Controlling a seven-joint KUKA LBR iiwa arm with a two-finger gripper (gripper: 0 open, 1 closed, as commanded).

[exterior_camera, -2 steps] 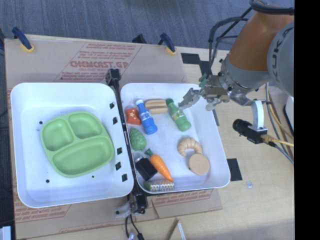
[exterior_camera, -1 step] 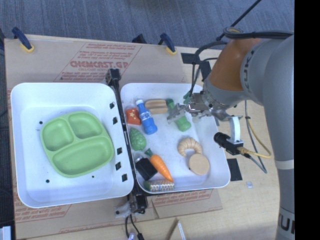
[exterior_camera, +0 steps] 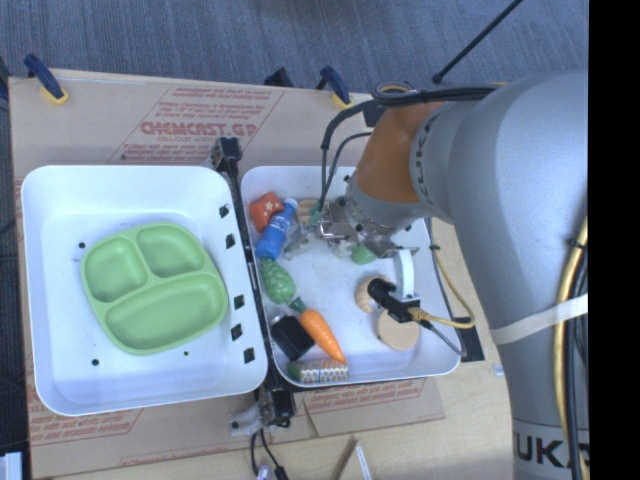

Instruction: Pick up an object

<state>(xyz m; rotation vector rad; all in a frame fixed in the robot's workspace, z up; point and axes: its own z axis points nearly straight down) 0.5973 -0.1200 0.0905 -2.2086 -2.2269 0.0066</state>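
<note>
The right bin holds several small objects: a blue bottle, an orange-red piece, a green knobbly toy, a carrot, a black block, a tan disc and a small striped item. My gripper hangs low over the bin's upper middle, under the grey wrist and orange band. A small green object shows just below it. The wrist hides the fingers.
The left bin holds a green divided plate. Black clips run along the wall between the two bins. Cardboard lies under both bins, with blue clamps at the back edge. The arm's grey body covers the right side.
</note>
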